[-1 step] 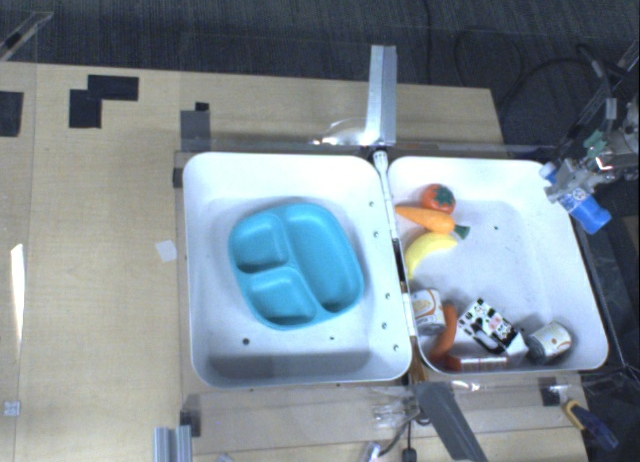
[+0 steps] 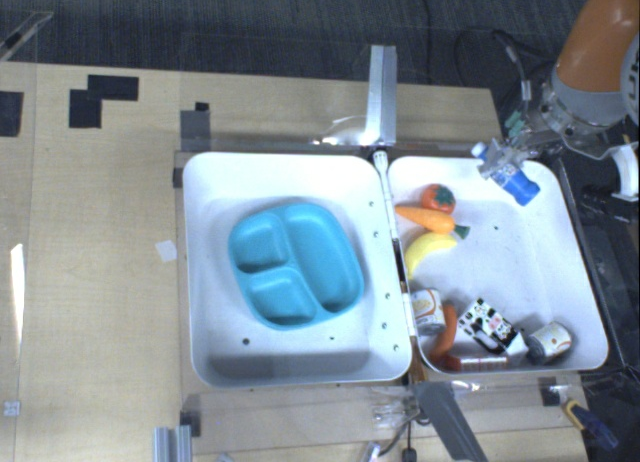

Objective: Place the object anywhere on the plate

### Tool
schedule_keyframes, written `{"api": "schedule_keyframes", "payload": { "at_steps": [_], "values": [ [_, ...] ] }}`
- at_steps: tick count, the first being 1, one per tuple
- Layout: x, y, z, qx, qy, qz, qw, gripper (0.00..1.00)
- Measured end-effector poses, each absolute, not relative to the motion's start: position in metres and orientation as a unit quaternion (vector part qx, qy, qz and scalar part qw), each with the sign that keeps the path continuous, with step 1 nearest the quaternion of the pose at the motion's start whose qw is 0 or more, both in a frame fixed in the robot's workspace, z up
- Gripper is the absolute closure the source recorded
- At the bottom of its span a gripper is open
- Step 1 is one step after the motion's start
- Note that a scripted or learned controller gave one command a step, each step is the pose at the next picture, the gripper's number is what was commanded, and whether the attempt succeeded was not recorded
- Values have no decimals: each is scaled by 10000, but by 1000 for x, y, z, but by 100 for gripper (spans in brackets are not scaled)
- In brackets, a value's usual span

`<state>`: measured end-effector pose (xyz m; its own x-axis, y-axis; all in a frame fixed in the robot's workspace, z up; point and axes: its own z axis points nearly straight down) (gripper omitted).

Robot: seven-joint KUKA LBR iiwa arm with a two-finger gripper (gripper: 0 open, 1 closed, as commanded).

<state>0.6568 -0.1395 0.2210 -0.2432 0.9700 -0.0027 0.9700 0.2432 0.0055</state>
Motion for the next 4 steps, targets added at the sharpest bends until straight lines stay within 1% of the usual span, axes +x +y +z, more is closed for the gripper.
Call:
{"api": "schedule_keyframes", "payload": {
  "at_steps": [1, 2, 3, 4],
  "values": [
    [657, -140, 221, 6152, 7884, 14, 30, 0],
    [659, -138, 234, 6127, 7903, 32, 68, 100],
    [667, -78, 186, 6278, 7784, 15, 21, 100],
    [670, -2, 186, 5648, 8252, 18, 21, 100]
  ]
}}
